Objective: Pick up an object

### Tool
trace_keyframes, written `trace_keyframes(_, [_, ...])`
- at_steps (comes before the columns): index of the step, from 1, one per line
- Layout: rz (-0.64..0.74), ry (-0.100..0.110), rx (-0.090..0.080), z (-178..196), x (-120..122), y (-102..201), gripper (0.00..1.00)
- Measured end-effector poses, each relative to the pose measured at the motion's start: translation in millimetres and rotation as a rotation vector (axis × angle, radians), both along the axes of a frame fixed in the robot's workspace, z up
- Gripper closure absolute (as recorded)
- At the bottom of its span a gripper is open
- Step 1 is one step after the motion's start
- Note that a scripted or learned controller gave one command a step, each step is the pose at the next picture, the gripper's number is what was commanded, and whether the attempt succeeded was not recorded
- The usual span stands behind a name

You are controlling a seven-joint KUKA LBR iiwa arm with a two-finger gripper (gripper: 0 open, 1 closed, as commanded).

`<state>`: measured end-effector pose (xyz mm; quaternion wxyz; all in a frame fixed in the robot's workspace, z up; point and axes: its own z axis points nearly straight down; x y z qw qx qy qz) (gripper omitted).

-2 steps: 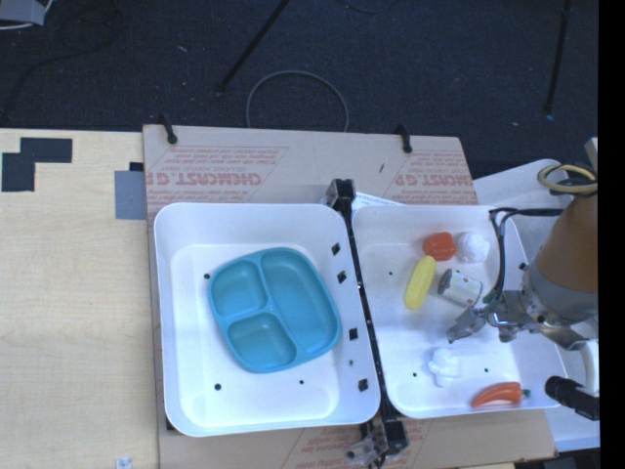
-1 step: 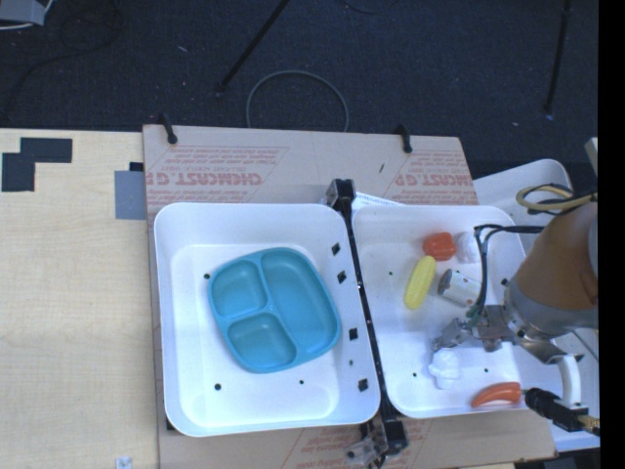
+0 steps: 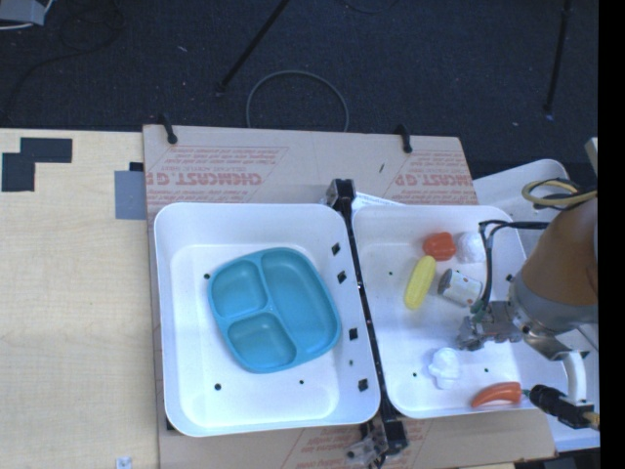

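I read this from the one overhead view, taking the yellow piece [image 3: 420,281] in the right bin [image 3: 405,399] as my landmark. It is a smooth, stubby, corn-like shape, lying lengthwise and slightly tilted, clear of its neighbours, so it looks to me like the easiest pick.

Just above it and to its right sits a small orange-red piece [image 3: 438,245], almost touching its upper end. Right of it lies a short grey-and-white cylinder [image 3: 457,284] on its side. Below and to the right is a white lumpy item [image 3: 444,364], and further the same way a flat orange-red crescent [image 3: 497,395] rests against the bin's lower wall. Far to its left, in the left bin [image 3: 186,399], a blue sectioned plate [image 3: 273,309] lies flat.

The gripper [image 3: 479,332] sits low in the right bin, right of and below the yellow piece, between the cylinder and the white item. I would judge it placed there to try for one of those two. I cannot tell whether it is clenched or released, and I see nothing clearly held.

The loose scatter suits random picking, each item reachable from above.
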<state>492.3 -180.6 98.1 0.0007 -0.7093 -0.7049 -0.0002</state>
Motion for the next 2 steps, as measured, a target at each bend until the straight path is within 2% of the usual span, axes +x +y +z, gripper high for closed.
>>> trace_keyframes(2, [0.007, -0.003, -0.001, 102.3, 4.2, 13.3, 1.0])
